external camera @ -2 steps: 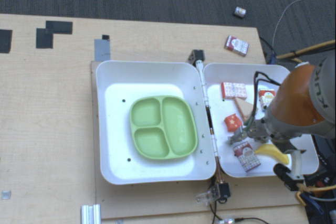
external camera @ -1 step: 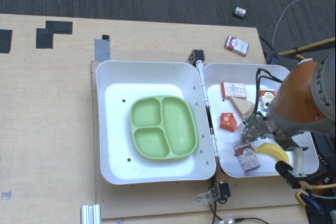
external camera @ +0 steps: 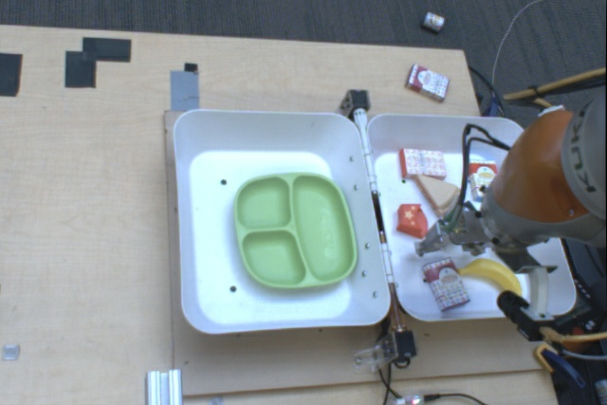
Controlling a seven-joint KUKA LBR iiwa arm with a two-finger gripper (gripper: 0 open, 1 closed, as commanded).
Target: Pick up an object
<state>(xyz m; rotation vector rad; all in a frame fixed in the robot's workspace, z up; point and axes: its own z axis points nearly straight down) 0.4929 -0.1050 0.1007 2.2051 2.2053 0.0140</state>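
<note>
The right bin (external camera: 384,204) holds several small things: a red and white box (external camera: 423,163), a tan wedge (external camera: 439,194), a small red piece (external camera: 412,220), a patterned packet (external camera: 446,285), a yellow banana (external camera: 491,275) and a red and white packet (external camera: 482,174) partly behind the arm. My gripper (external camera: 440,239) hangs low over this bin, between the red piece and the patterned packet, just right of the red piece. The grey arm with its orange band (external camera: 536,171) covers the bin's right part.
The left bin (external camera: 204,232) holds a green divided plate (external camera: 294,230). A red and white box (external camera: 428,82) lies on the bench behind the right bin. A small metal can (external camera: 434,21) lies on the dark floor beyond. Cables run at the right.
</note>
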